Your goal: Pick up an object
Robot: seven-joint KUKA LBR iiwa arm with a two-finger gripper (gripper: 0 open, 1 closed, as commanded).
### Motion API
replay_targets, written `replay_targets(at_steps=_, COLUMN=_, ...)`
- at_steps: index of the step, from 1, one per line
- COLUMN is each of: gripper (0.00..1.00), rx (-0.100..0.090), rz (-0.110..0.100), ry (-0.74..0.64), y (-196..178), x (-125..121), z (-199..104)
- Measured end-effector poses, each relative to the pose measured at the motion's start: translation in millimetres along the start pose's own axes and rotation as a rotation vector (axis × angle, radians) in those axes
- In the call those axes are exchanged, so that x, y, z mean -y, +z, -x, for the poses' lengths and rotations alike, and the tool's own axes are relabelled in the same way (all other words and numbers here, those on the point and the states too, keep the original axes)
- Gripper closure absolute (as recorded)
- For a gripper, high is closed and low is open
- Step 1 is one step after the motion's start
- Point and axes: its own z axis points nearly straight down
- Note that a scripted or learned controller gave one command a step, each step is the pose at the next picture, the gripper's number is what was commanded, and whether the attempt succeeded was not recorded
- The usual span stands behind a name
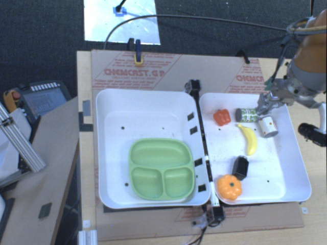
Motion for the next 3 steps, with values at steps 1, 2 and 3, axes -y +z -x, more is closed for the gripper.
replay_targets(at_steps=1, gripper=1.00, rx=0.000, rz=0.000, ry=0.001, y=2.8, x=-4.6, z=-44.1)
replay_targets(at_steps=2, gripper=1.00, rx=0.000, rz=-0.001, ry=0.001, y=19.3, x=-2.0, z=-94.5)
replay_targets(at_steps=3, gripper=1.00, rx=0.000, rz=0.000, ry=0.000, y=15.4, x=-4.6, z=-142.7)
